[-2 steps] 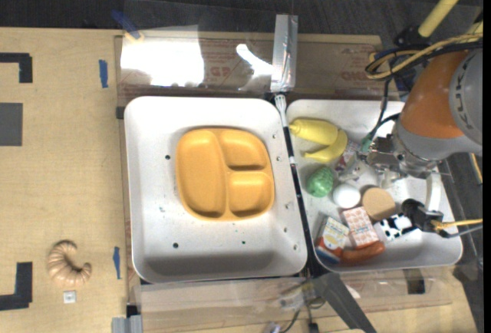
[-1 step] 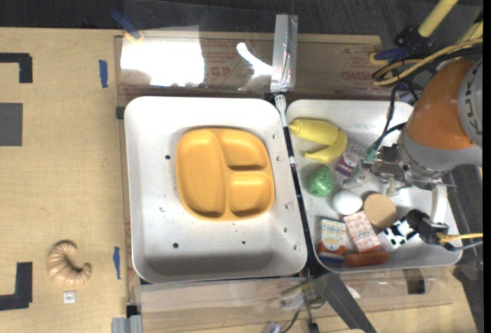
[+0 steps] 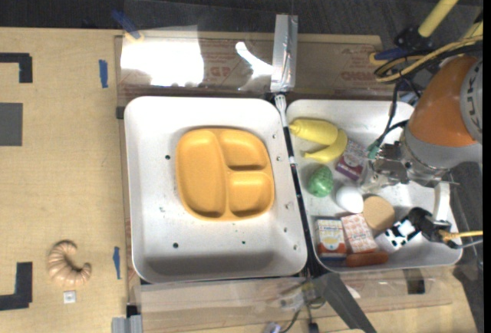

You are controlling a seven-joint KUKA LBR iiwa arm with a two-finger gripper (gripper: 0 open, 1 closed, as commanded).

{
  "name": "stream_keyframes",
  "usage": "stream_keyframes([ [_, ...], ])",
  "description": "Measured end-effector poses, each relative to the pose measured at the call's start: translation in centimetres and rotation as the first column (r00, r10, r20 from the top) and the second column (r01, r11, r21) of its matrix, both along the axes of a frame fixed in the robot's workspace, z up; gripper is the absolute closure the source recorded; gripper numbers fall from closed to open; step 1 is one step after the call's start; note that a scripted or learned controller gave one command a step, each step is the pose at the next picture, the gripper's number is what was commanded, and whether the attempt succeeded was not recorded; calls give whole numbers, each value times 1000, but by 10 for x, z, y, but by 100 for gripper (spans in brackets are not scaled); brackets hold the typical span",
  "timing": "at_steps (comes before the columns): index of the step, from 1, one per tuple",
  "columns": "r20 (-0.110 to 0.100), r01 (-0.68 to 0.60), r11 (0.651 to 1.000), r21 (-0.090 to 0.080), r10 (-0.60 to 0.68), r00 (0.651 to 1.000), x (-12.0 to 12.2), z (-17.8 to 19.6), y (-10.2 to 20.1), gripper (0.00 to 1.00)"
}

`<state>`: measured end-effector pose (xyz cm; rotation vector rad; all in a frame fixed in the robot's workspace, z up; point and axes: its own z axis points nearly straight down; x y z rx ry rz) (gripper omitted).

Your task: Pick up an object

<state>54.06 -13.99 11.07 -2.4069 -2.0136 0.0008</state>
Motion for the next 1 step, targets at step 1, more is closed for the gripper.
stream_keyframes([
  [1,3,230,973,-3,-230,973,14,97,-40,100],
])
